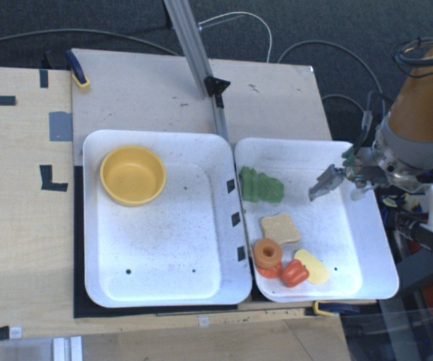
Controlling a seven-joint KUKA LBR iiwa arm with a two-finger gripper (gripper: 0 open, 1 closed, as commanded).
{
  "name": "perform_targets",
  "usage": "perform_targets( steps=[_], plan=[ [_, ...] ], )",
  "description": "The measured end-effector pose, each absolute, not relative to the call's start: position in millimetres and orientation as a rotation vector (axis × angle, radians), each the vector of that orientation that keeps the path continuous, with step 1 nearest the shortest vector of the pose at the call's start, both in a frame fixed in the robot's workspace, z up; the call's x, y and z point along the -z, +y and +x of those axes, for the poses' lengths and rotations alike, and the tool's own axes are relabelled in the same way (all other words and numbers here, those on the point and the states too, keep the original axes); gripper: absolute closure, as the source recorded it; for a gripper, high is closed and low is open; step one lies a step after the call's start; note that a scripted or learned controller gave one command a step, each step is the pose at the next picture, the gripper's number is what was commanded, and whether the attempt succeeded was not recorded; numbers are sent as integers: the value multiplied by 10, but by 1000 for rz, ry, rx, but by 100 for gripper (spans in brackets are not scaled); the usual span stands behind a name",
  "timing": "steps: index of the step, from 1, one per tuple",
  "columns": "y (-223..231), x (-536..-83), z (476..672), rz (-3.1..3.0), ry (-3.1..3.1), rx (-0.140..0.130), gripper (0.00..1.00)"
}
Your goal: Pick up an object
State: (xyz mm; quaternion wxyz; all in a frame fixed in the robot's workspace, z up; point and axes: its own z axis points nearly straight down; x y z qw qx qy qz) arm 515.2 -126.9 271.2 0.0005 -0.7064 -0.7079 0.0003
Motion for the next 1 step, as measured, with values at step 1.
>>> perform_targets(
  steps=[1],
  plan=[
    [-1269,-2712,5152,-2218,-2223,-1,0]
  ],
)
